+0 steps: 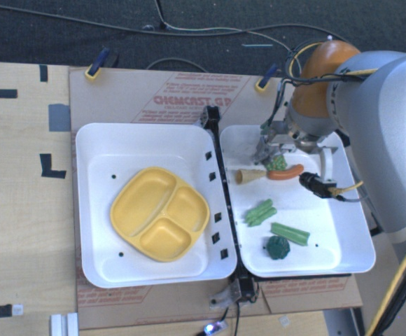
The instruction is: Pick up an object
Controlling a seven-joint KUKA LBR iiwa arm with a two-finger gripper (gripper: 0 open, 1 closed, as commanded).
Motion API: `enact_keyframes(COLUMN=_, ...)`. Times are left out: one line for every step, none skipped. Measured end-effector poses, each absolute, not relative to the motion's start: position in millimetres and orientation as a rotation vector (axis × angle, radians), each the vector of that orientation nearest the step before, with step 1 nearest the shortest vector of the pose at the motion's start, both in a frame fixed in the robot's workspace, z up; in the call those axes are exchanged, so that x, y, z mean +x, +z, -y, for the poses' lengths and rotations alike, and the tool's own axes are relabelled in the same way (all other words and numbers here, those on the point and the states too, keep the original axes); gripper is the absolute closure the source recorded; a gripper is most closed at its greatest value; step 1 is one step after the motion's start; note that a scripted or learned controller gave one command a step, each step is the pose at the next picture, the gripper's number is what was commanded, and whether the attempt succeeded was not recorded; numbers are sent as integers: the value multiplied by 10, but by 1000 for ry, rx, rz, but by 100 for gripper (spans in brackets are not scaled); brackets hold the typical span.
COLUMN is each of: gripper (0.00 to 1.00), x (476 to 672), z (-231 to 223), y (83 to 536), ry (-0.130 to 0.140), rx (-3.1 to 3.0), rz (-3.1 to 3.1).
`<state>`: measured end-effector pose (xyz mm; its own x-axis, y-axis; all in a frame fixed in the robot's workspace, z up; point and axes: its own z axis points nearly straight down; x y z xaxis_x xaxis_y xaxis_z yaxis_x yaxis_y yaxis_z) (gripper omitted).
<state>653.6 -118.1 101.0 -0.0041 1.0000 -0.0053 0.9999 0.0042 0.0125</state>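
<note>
Right bin (343, 254): pincer (269, 152) perhaps touching greens (278, 164)

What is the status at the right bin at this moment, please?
Gripper low in right bin, over light green piece. Grasp unconfirmed. Orange carrot and tan cone crowd it.

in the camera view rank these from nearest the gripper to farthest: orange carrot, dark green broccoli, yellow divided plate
1. Orange carrot, right bin, just below the gripper.
2. Dark green broccoli, right bin, near its front edge.
3. Yellow divided plate, in the left bin across the divider.
</note>
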Motion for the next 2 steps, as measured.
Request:
enact_keyframes(gripper=100, x=6550, z=1184, y=1629, ry=1, rx=2219, rz=-2222)
enact_keyframes(gripper=100, x=6578, z=1188, y=2259, ry=3, rx=2218, rz=-2221)
